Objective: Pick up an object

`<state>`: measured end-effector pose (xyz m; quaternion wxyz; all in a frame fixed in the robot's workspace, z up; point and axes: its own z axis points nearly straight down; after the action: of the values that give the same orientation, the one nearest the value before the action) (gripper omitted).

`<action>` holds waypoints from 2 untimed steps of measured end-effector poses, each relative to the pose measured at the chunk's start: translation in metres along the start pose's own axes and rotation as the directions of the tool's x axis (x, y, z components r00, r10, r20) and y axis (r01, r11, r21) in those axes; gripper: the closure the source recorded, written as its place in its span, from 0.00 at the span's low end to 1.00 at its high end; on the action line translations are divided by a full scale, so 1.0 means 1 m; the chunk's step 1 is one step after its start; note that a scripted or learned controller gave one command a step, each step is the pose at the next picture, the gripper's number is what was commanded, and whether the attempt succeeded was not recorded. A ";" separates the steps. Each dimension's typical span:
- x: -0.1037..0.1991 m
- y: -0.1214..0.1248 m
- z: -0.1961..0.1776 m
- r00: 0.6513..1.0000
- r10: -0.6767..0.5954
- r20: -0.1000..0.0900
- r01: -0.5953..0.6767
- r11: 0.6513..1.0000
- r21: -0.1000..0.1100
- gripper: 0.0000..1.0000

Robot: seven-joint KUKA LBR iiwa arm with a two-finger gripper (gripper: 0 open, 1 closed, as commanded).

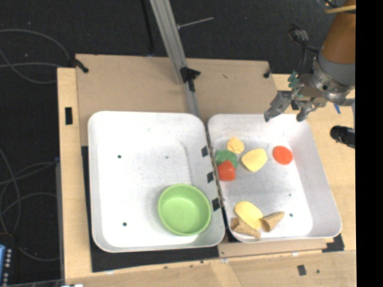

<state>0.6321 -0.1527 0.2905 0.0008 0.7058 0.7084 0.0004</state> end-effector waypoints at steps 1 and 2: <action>0.000 0.000 0.000 1.000 0.000 0.001 0.000 1.000 0.000 0.00; -0.005 -0.006 0.061 1.000 0.005 0.002 -0.005 1.000 0.007 0.00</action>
<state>0.6260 -0.1583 0.2295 -0.0008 0.7076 0.7066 -0.0027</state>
